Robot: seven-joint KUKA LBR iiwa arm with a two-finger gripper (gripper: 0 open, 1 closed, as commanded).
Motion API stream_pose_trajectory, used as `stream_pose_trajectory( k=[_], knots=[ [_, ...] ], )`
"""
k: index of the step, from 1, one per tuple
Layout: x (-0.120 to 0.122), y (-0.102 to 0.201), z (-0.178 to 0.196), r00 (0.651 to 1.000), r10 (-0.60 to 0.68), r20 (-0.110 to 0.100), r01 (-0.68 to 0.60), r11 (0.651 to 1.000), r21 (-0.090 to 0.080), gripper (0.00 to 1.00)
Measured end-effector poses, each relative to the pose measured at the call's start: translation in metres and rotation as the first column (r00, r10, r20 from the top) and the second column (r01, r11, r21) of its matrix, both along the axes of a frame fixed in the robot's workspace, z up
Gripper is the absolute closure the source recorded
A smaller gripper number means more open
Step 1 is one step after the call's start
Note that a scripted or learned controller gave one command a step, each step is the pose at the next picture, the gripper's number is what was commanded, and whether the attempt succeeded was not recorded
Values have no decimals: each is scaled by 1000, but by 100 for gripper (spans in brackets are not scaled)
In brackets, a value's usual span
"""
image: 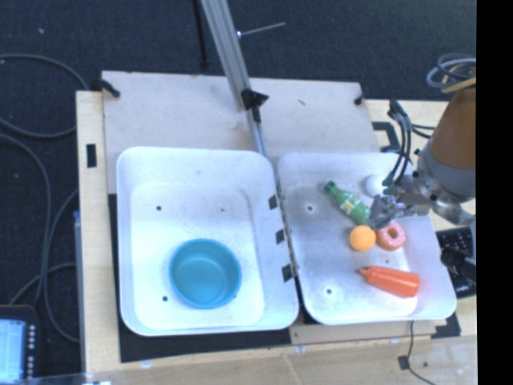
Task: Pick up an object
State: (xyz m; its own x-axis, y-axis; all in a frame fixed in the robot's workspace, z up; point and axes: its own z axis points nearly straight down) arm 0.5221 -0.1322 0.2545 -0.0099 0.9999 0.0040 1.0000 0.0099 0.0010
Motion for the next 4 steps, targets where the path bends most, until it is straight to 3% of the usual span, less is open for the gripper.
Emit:
stream_pose_trajectory(
  k=[4],
  knots=[
    [-13,222,6,1000,-1,-2,1,1000,-3,100]
  ],
)
